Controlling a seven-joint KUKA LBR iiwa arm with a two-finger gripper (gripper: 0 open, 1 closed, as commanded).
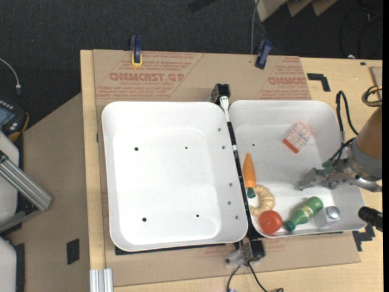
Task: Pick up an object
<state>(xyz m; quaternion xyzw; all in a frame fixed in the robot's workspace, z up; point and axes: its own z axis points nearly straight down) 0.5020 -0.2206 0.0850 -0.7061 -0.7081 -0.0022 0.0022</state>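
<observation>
1. Nearest my camera, at the right bin's (285, 105) front edge: tomato (271, 222), green bottle (303, 213) and a small silver piece (332, 213). Bottle lies tilted, its base end just beside the tomato, cap end up-right toward the silver piece.
2. Any of these counts as the target. All objects sit in the right bin.
3. Above the tomato: beige ring (262, 198), touching or nearly touching it. Carrot (249, 170) lies lengthwise along the divider edge, its lower end at the ring.
4. Red-white packet (298, 137) lies flat further back, well apart from the rest.
5. My read: the cluster sits in the front-left corner because the bin floor curves up at the walls, so things collect there. Makes clean picks harder, neighbours crowd each other.
6. Gripper (313, 178) is over the bin's right half, fingers pointing left, low over bare floor. Fingers look spread apart, nothing between them. Not holding anything.
7. It sits between the packet and the bottle, nearer the bottle. Arm (371, 145) enters from the right edge.
8. Judgement: pick not made yet. Bottle is the likeliest target; its tilt means the wrist should turn to close across the body.
9. Risk: round bottle could roll or squirt out toward the tomato.
10. Left bin (161, 111) shows bare white floor with small dark dots. Both bins rest on a cardboard sheet (182, 72).
</observation>
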